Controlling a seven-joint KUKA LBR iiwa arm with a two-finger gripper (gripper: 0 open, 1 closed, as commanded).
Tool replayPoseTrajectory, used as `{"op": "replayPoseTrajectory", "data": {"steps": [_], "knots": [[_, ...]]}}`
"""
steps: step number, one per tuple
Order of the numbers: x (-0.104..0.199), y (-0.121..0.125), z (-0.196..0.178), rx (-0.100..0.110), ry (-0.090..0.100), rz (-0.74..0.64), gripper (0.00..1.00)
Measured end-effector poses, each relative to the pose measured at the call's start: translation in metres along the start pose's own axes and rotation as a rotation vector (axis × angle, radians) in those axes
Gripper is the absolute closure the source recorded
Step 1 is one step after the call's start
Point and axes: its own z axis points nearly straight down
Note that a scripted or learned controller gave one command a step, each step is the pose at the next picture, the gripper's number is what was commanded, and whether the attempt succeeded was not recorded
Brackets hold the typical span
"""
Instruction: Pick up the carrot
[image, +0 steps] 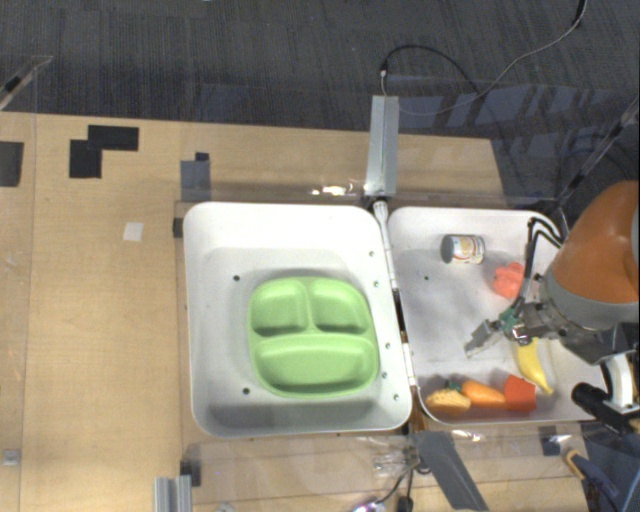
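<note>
The carrot (483, 393) is orange and lies flat near the front wall of the right bin (430, 300), between a yellow-orange food piece (447, 401) and a red block (519, 393). My gripper (483, 337) hangs over the bin floor a little behind the carrot, pointing left. Its fingers are open and nothing is between them. The orange band of the arm (600, 250) comes in from the right.
A yellow banana (534, 366) lies just right of the gripper. A pink-red item (508, 280) and a small can (462, 248) sit toward the back of the right bin. The left bin (215, 300) holds a green divided tray (312, 335).
</note>
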Motion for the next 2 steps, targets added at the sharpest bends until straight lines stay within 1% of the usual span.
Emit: {"op": "replayPoseTrajectory", "data": {"steps": [1, 2], "knots": [[0.000, 0.000, 0.000, 0.000, 0.000, 0.000, 0.00], [-0.004, 0.000, -0.077, -0.002, -0.001, -0.047, 0.00]]}}
